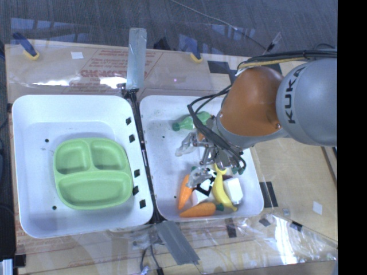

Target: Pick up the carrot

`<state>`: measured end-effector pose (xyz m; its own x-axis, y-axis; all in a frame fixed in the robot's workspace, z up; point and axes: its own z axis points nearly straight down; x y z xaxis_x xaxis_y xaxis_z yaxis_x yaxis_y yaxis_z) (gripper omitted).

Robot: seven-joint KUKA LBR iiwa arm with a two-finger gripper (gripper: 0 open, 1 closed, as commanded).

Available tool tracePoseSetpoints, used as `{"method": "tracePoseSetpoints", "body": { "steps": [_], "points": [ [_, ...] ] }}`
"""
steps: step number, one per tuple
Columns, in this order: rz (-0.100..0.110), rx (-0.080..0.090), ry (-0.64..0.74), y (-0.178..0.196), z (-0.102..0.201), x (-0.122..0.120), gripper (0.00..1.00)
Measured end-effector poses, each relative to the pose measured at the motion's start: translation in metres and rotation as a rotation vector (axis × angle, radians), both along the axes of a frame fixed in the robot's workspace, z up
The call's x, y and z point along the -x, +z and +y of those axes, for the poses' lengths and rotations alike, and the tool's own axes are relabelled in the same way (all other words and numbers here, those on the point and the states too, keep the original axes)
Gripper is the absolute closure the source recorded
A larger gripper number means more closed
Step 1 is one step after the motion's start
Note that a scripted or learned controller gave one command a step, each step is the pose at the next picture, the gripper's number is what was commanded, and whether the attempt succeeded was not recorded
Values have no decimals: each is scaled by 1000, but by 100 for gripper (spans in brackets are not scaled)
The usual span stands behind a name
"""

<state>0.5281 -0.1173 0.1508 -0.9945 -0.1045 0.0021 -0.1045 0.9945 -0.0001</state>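
Approach step: carrot (198,210) is lain at the right bin's (153,153) near edge beside a banana (221,191); claw (202,164), spread not discernible, is poised above, seemingly unladen; descent and closure are required.

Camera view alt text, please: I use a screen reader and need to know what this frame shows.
A grey robot arm's gripper hangs over the right white bin, above two carrots, a banana and a white block in its near corner. A green item lies farther back; the left bin holds a green divided tray.
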Motion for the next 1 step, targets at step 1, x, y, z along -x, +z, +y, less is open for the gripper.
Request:
{"method": "tracePoseSetpoints", "body": {
  "steps": [1],
  "points": [
    [2, -2, 5, -61, 19, 37, 0]
  ]
}}
